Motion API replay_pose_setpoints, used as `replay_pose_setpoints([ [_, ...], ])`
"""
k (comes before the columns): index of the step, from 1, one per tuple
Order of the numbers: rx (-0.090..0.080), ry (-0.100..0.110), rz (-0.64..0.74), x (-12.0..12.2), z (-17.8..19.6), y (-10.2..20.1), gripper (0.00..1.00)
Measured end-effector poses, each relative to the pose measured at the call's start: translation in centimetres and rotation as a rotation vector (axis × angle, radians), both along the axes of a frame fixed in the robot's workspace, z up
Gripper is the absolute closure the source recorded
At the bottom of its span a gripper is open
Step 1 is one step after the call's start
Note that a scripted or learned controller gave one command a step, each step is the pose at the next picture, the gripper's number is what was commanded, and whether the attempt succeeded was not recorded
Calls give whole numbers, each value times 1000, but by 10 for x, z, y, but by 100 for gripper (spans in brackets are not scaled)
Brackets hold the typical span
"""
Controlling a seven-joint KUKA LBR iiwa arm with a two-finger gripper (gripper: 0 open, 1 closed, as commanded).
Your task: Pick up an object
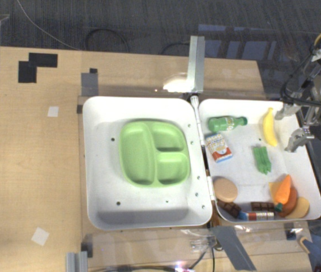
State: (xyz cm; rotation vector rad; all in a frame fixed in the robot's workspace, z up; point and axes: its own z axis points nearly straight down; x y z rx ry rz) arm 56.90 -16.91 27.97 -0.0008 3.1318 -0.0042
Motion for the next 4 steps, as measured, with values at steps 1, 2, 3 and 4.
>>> replay_pose_setpoints([
  [1, 6, 17, 47, -2, -136, -8, 0],
  [2, 1, -6, -55, 33, -190, 7, 0],
  [3, -2, -20, -48, 37, -174, 8, 100],
  [4, 3, -14, -28, 75, -68, 59, 100],
])
